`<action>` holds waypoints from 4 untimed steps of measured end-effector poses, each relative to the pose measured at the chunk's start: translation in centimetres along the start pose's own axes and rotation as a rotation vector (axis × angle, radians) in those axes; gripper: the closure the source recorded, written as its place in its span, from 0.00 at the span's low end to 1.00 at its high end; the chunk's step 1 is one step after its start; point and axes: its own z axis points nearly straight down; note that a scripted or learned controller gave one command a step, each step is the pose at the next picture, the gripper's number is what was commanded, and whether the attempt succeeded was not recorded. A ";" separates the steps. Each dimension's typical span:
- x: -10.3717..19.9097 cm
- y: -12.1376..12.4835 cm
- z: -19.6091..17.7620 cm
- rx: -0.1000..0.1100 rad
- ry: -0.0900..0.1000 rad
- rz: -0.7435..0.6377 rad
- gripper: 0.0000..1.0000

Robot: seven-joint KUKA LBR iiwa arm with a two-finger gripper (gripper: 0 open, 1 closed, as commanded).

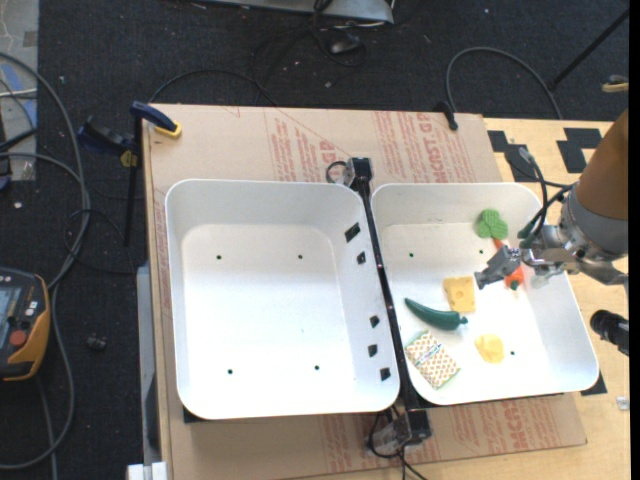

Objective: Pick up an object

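Observation:
My gripper (503, 268) hangs over the right bin (560, 368), near its right side, reaching in from the right. A small orange-red object (515, 278) shows right at the gripper's tip, partly hidden by it. I cannot tell whether it is held or lying in the bin below. Just left of the gripper lies a yellow-orange block (460, 293), with a dark green pepper (436, 314) below it. A green leafy piece (491, 224) lies behind the gripper. A small yellow piece (489, 348) and a patterned square packet (432, 359) lie nearer the front.
The left bin (200, 218) stands beside the right one, with a black divider rail (375, 268) between them. Both rest on a cardboard sheet (300, 138). Cables and a yellow-handled clamp (155, 118) lie beyond the bench's back left.

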 end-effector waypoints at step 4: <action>6.2 11.9 9.9 -0.010 -0.001 -0.001 1.00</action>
